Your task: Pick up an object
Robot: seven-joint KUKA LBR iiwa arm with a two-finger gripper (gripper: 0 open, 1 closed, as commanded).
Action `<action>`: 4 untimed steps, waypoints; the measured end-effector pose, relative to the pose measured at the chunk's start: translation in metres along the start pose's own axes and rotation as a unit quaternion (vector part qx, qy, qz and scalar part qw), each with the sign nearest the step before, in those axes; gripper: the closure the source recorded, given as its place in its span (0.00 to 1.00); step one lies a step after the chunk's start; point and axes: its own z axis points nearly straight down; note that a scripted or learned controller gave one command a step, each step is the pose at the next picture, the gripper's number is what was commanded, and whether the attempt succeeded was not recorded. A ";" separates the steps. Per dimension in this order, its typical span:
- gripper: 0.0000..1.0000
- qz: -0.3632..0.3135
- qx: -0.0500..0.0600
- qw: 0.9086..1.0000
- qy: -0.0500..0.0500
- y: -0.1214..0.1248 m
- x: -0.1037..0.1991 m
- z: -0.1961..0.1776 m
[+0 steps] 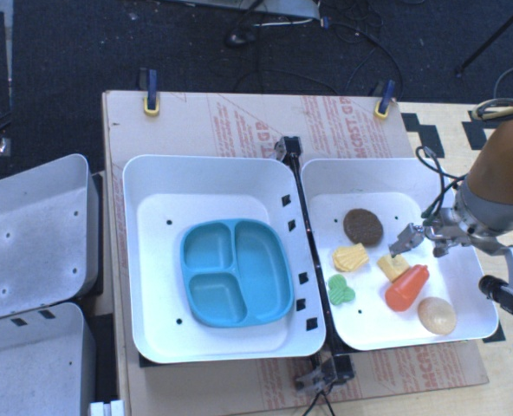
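Two shallow white bins lie side by side on the bench, and we see them from above at a slant. The left bin [144, 232] holds a blue tray [236, 272] with three compartments, lying flat near the middle of the frame.

The right bin [464, 319] holds the small objects. A dark brown round cookie [362, 227] lies toward its upper part. Below it and a little to the left we see a yellow ridged piece [351, 257], and just under that piece a green leafy toy [340, 290] near the left wall of the bin. To the right of these lies a yellow wedge [392, 268], touching the upper end of an orange carrot-like toy [406, 289] that lies tilted. In the lower right of the bin rests a beige egg-shaped object [437, 315], just beside the carrot-like toy.

The arm [503, 176] comes in from the right edge of the frame. Its gripper [421, 237] hangs over the right bin, just above the yellow wedge and to the right of the cookie. The fingers [402, 243] look spread apart, and we see nothing between them. Whether a fingertip touches the wedge we cannot tell.

A folded white container [35, 224] stands at the left edge of the frame, apart from the bench.
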 end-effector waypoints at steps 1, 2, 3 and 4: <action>1.00 0.000 -0.003 1.000 -0.001 0.002 0.000 -0.013; 1.00 -0.002 -0.005 1.000 -0.002 0.010 0.005 -0.060; 1.00 -0.002 -0.006 1.000 -0.002 0.016 0.011 -0.121; 1.00 -0.002 -0.005 1.000 -0.002 0.017 0.011 -0.147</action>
